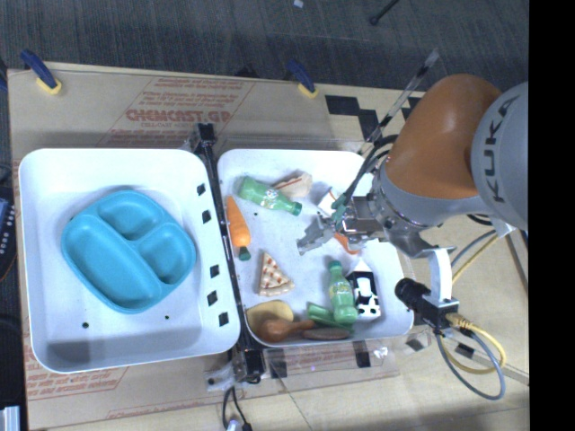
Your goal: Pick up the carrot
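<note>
The carrot (pixel 238 224), orange with a green stub at its lower end, lies along the left wall of the right bin (pixel 388 257). My gripper (pixel 316 235) hangs over the middle of that bin, well to the right of the carrot and apart from it. Nothing of the carrot is at the gripper. A small orange-red piece (pixel 345 239) shows just right of the gripper's tip, partly hidden by the wrist.
Around the carrot lie a green bottle (pixel 268 196), a pizza slice (pixel 274 275), a second green bottle (pixel 340 294), a black-and-white carton (pixel 364 295) and a brown spoon-like item (pixel 286 324). The left bin (pixel 45 241) holds a blue divided plate (pixel 128 248).
</note>
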Controlling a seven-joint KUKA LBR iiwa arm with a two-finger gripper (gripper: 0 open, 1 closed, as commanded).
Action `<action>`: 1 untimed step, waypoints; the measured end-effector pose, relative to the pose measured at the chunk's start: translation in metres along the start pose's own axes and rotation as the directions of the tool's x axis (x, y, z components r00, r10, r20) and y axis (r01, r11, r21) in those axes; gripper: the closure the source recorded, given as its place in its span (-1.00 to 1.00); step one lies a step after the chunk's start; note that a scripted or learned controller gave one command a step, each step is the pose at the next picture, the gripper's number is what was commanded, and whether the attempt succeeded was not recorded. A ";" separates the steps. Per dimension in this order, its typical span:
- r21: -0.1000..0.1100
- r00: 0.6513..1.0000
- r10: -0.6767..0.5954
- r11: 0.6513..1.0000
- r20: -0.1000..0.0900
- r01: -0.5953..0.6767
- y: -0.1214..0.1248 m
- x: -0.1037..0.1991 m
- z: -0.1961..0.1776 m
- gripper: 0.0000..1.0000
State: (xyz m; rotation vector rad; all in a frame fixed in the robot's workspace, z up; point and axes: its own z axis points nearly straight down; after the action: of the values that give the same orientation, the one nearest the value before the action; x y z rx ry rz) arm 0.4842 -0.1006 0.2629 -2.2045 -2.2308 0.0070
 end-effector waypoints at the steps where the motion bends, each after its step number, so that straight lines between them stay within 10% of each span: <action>1: 0.007 1.000 -0.028 1.000 0.001 0.028 0.041 0.064 0.075 -1.00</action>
State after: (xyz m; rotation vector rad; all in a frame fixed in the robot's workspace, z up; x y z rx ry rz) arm 0.5235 -0.0361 0.1880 -2.1695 -2.2585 0.0164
